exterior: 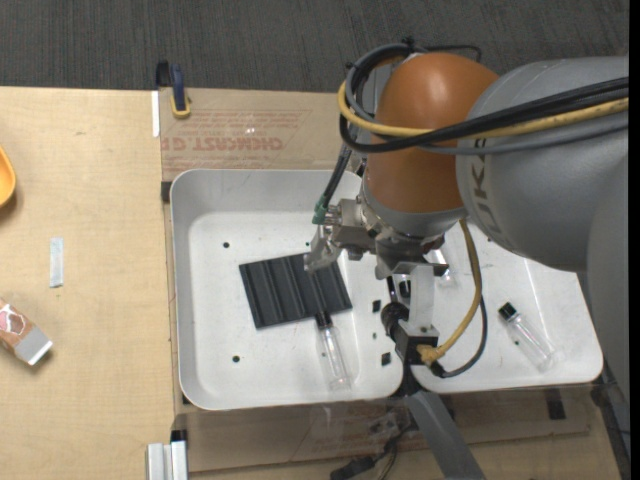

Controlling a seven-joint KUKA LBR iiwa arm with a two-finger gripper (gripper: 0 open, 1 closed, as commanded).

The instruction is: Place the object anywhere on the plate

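Note:
A black ribbed plate (290, 290) lies flat in the middle of the left bin (188, 268). A clear vial with a black cap (334, 353) lies in the same bin just in front of the plate's right corner, its cap touching the plate's edge. A second clear vial (525, 336) lies in the right bin (575, 373). My gripper (325, 253) hangs under the orange band, over the plate's far right corner. The wrist hides most of it, and nothing shows between its fingers.
The arm's grey body covers much of the right bin. A cardboard sheet (240, 138) lies behind the bins. On the wooden bench at the left are an orange thing (5, 180), a small white strip (57, 263) and a wrapped item (22, 334).

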